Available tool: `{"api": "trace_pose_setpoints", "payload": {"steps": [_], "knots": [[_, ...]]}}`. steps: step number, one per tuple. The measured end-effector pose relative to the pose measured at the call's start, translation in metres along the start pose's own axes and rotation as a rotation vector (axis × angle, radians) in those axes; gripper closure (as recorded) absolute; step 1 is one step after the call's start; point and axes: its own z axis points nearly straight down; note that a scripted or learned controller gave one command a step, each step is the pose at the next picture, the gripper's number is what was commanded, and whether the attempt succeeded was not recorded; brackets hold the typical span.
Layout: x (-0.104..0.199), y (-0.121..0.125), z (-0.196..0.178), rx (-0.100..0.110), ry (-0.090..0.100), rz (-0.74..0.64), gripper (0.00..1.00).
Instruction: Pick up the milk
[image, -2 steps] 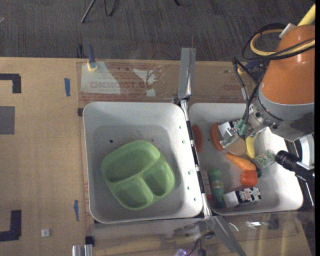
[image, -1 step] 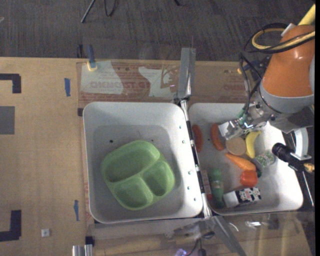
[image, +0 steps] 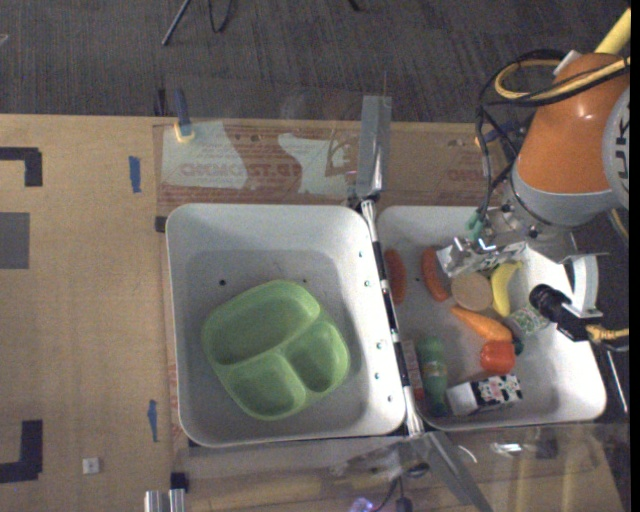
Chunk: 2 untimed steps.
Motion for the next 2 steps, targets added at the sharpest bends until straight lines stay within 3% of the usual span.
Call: {"api": "trace_pose_setpoints", "payload": {"steps": [1, 2], "knots": [[0.031, 0.005, 0.006, 0.002, 0.002, 0.0, 1.0], [0.044, -0.036, 0.054, 0.003, 0.001, 0.047, 1.0]]}}
